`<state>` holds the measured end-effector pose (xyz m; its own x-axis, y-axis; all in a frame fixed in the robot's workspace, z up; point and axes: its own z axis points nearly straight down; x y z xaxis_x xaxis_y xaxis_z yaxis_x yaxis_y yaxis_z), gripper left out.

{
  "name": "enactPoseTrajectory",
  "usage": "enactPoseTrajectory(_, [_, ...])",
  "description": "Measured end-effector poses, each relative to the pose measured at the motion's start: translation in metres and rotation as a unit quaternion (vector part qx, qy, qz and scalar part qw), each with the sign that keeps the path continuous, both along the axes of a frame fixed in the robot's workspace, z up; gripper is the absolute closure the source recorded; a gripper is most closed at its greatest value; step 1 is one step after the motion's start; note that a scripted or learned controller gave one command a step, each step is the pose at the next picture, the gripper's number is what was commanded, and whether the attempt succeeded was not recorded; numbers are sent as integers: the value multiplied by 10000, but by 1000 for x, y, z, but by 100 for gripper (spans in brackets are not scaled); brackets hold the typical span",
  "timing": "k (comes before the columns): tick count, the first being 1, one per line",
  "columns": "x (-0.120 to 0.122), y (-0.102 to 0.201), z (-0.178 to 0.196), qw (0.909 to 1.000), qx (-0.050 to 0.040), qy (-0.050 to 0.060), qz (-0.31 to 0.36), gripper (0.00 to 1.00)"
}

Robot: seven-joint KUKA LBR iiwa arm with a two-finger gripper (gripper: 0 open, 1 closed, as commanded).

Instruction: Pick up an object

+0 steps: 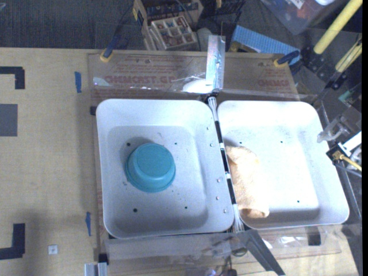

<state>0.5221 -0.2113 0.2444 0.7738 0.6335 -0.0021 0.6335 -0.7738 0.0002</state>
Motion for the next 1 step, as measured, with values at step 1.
enactPoseTrajectory(1, [-20, 22, -145, 9985, 19, 14, 542, 0])
